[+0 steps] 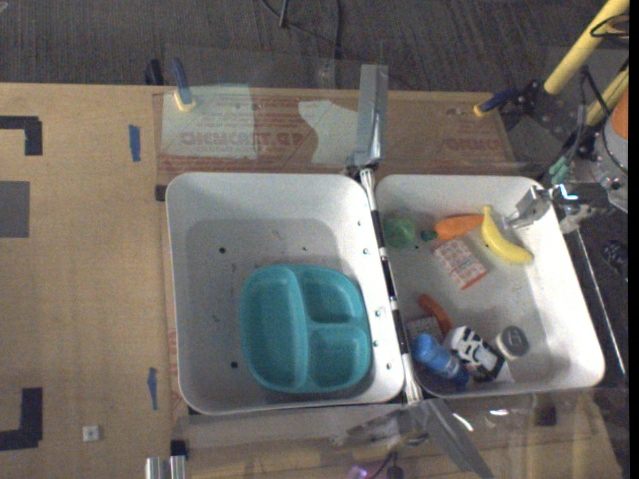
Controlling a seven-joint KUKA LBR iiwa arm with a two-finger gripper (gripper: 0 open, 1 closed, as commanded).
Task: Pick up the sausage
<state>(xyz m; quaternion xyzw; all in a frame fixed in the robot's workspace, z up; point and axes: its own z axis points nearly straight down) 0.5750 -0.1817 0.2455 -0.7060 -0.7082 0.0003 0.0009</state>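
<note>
The sausage point(433, 308) is a small reddish-orange link lying slantwise in the right bin point(559, 307), near its left wall and just above a blue toy point(435, 355). My gripper point(529, 210) hovers at the upper right corner of that bin, right beside the upper end of a yellow banana point(502, 239). It is well away from the sausage, up and to the right of it. Nothing shows in the gripper.
The right bin also holds a green ball-like item point(400, 231), an orange carrot point(458, 225), a small printed box point(459, 262), a black-and-white toy point(475, 352) and a grey round cap point(512, 342). A teal divided plate point(262, 342) lies in the left bin point(200, 267).
</note>
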